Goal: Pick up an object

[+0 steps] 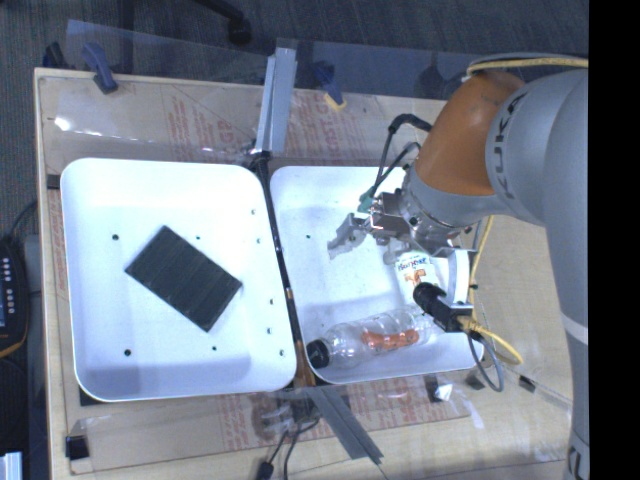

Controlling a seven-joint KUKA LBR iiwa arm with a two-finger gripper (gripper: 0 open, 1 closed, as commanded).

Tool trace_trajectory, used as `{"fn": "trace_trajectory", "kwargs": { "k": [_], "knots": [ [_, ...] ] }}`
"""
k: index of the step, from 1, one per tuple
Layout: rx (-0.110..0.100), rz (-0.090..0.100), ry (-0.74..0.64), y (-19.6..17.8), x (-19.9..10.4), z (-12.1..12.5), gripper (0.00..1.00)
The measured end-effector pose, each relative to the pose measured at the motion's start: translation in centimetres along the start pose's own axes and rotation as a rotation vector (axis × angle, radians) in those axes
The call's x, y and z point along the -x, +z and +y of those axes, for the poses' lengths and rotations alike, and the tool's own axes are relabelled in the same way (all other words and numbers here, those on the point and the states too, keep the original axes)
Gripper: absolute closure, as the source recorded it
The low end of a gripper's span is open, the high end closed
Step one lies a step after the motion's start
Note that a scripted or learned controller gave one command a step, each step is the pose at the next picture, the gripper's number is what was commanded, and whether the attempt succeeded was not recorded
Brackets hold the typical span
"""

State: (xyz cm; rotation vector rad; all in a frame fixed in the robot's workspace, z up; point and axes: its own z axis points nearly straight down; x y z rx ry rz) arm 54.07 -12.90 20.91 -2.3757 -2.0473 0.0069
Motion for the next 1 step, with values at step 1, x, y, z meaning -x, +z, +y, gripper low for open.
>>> {"fn": "trace_trajectory", "kwargs": {
  "k": [1],
  "knots": [
    [-0.001,0.000,-0.183,6.89,-2.11,-1.88,0.00]
  ]
}}
